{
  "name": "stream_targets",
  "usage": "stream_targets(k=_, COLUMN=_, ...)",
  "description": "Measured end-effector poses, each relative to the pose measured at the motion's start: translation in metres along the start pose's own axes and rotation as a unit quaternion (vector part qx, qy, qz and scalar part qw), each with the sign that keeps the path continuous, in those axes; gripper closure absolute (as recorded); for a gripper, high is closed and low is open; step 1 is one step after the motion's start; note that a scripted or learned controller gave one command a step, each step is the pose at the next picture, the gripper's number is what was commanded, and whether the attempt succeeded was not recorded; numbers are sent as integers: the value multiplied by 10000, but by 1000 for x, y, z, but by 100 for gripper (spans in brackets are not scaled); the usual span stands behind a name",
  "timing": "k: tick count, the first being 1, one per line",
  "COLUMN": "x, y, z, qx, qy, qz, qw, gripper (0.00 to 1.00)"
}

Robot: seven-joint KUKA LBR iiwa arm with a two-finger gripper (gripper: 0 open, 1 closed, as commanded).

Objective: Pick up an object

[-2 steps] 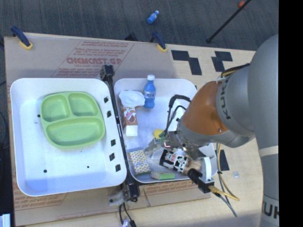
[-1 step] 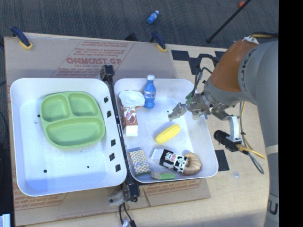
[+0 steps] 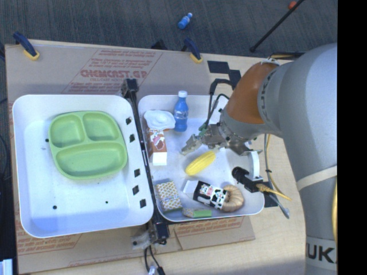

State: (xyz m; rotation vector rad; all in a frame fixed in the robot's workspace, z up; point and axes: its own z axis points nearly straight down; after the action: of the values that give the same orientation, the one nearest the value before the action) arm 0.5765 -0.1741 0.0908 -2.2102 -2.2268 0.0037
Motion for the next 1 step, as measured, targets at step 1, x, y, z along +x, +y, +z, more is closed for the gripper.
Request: stream_targets(k=1, x=44, y=-8, z=-1, qx=0, qy=-3, qz=-1, qw=10000, gripper=0)
